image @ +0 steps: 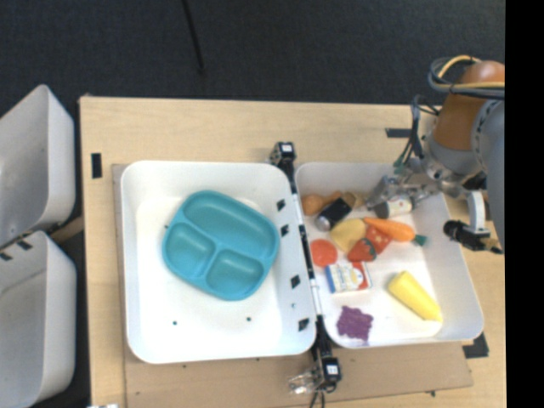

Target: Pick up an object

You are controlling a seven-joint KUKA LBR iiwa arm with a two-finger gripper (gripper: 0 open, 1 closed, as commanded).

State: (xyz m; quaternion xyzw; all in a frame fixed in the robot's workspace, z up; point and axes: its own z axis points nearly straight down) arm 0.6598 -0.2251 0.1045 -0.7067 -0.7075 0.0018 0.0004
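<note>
The right bin (pixel 455 266) holds several toy foods: an orange carrot (pixel 392 228), a red piece (pixel 365 247), a pale yellow lump (pixel 347 231), a black cylinder (pixel 335 212), a red-orange disc (pixel 323 252), a small white carton (pixel 347 276), a yellow wedge (pixel 415 296) and a purple cluster (pixel 355 323). My gripper (pixel 396 197) hangs over the back of this bin, just above and behind the carrot, reaching in from the right. Nothing visible hangs from it.
The left bin (pixel 144 313) carries a teal divided plate (pixel 222 245). A raised divider with black clips (pixel 299 253) separates the bins. The grey arm with its orange band (pixel 463 113) occupies the upper right. White blocks (pixel 30 168) stand off the bench's left side.
</note>
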